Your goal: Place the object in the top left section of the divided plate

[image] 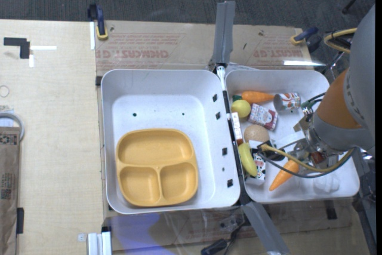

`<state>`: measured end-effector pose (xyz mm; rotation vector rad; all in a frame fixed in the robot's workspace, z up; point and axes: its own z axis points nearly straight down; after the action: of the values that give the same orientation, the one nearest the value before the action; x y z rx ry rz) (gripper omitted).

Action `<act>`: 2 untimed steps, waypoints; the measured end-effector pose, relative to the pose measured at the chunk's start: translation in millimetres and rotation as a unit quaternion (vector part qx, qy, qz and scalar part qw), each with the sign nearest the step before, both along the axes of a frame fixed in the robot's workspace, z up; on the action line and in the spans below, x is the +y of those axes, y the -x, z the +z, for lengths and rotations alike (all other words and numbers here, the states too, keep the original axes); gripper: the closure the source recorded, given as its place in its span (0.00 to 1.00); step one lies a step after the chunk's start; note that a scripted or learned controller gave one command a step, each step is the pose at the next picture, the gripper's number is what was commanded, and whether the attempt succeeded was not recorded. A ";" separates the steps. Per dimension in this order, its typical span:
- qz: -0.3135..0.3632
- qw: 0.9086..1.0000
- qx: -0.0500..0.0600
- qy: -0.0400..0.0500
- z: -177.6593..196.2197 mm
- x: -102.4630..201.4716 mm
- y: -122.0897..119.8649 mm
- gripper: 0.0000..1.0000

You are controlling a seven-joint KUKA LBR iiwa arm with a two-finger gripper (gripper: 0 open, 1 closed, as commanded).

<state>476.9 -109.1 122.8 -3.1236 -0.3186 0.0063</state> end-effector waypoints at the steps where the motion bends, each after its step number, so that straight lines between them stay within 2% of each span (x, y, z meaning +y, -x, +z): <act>1: -0.002 1.000 0.001 -0.001 -32.6 13.6 0.9 1.00; 2: 0.061 0.998 0.000 0.000 29.5 -2.6 -0.3 1.00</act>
<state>477.2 -111.7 152.3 -3.0988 -0.5085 0.0062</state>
